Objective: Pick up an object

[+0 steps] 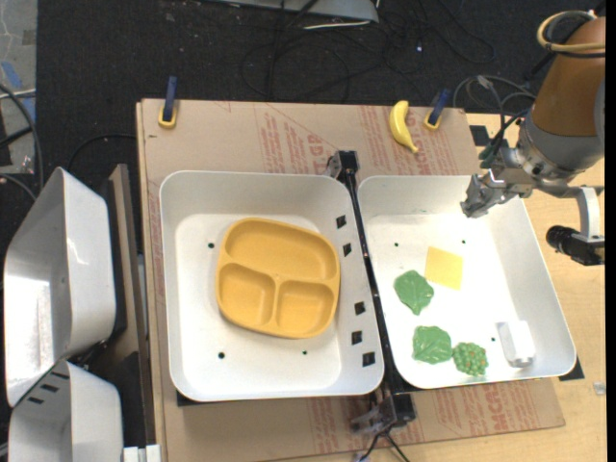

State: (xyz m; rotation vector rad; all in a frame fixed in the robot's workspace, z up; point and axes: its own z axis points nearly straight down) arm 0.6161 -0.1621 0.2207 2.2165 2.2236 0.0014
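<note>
Camera view: gripper point(478, 200) hung over right bin point(545, 275) back edge, couldn't tell jaw state. Right bin had 5 items: 1 yellow slice point(445, 267), 3 green pcs point(413, 291), 1 white block point(515, 342). Left bin point(183, 287) held 1 yellow tray point(278, 277); 1 banana point(403, 126) lay on bench behind.
</note>
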